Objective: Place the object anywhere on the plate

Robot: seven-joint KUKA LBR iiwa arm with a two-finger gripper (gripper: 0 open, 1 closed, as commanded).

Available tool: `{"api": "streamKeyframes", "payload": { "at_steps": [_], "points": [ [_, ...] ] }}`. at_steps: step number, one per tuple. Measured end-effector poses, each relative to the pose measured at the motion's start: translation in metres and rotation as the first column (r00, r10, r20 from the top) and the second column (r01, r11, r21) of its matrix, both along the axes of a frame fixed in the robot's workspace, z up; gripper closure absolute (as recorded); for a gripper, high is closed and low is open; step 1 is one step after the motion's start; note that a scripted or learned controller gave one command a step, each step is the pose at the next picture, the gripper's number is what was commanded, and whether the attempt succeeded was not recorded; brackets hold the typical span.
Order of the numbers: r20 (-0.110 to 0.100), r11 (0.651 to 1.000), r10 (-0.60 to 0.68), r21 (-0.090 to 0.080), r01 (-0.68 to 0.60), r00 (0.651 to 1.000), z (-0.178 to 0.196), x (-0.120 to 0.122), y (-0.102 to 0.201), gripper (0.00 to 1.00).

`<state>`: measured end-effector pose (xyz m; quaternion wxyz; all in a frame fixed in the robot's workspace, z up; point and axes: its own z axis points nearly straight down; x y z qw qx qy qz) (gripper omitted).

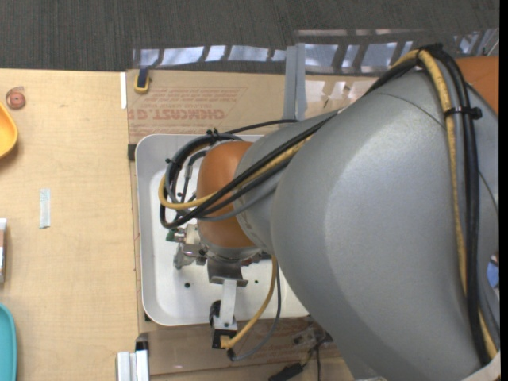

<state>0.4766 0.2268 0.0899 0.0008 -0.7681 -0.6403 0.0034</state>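
Plate and object can't be made out from where I stand, because the grey arm [373,213] with its orange band [222,189] covers most of the white bin [155,244]. From the bin, bare wooden bench [71,213] lies open toward 9 o'clock, a brown cardboard sheet [206,101] at 12.

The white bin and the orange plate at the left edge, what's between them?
In the camera view, bare wooden benchtop separates the white bin from the orange plate.
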Motion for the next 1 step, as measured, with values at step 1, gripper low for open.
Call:
{"api": "streamKeyframes", "payload": {
  "at_steps": [1],
  "points": [
    [0.003, 0.996, -0.091, -0.001, 0.091, 0.996, 0.1093, 0.0319, -0.0293, 0.00]
  ]
}}
